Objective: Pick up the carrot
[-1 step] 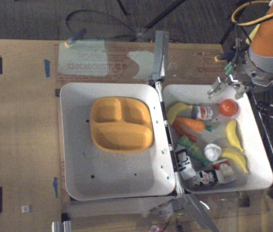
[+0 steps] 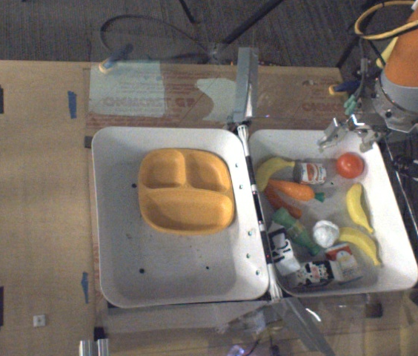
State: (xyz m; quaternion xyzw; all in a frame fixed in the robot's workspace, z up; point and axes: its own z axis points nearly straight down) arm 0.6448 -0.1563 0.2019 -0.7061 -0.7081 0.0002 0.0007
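Note:
An orange carrot (image 2: 292, 190) with a green stub end lies in the right bin (image 2: 400, 221), left of centre, between a banana and a small can. My gripper (image 2: 348, 133) hangs above the bin's far right corner, well up and to the right of the carrot, with nothing between its fingers. The fingers appear spread apart.
The right bin also holds a yellow banana (image 2: 271, 169), a small can (image 2: 311, 173), a red tomato (image 2: 350, 165), two more bananas (image 2: 357, 208), a green bottle (image 2: 302, 236) and cartons (image 2: 320, 271). The left bin (image 2: 113, 221) holds an orange divided plate (image 2: 187, 190).

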